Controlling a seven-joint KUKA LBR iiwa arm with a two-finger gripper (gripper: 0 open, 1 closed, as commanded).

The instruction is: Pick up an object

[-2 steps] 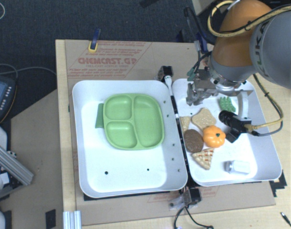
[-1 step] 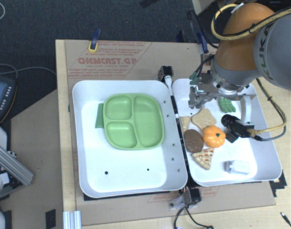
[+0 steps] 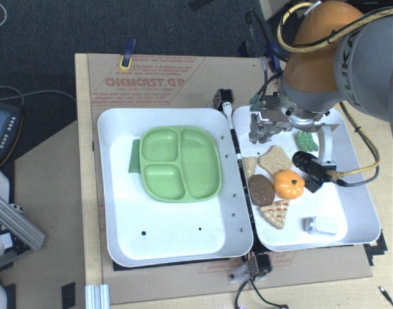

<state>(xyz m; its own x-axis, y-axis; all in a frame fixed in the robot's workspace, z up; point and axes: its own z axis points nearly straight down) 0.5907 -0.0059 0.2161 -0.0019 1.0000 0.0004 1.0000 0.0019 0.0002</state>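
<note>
Pizza slice (image 3: 276, 212), tip toward camera, under gripper (image 3: 267, 129) (finger state unclear).

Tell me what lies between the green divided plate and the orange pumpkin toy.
In the camera view, the two bins' adjoining rims run between the green divided plate and the orange pumpkin toy, then a brown round cookie right beside the pumpkin.

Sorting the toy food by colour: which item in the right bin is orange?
The small pumpkin, round and bright orange with a green stem. Its neighbours are the brown cookie, the tan bread slice and the waffle wedge.
</note>
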